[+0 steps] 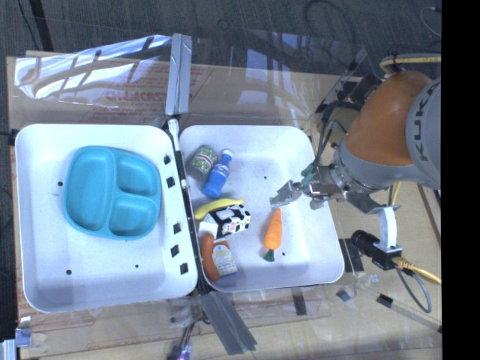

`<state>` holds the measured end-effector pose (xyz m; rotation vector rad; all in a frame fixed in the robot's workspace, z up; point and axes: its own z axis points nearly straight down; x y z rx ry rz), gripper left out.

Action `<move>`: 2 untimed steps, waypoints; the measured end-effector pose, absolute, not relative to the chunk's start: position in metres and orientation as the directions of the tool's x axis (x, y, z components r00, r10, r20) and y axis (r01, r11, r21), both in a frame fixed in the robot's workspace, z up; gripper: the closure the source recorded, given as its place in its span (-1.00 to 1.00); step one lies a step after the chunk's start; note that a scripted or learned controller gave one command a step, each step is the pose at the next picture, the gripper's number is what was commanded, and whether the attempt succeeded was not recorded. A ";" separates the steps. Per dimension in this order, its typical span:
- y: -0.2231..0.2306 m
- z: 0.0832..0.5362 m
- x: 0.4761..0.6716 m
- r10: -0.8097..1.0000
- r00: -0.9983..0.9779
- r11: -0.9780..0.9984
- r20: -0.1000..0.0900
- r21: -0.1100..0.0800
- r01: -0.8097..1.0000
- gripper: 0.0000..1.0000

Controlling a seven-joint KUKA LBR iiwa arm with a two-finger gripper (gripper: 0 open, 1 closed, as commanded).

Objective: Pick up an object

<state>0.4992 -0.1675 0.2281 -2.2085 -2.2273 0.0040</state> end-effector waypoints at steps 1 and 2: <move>-0.199 0.093 0.520 0.914 -0.407 0.407 0.001 -0.001 0.914 -1.00; -0.199 0.103 0.521 0.912 -0.411 0.411 0.001 -0.001 0.912 1.00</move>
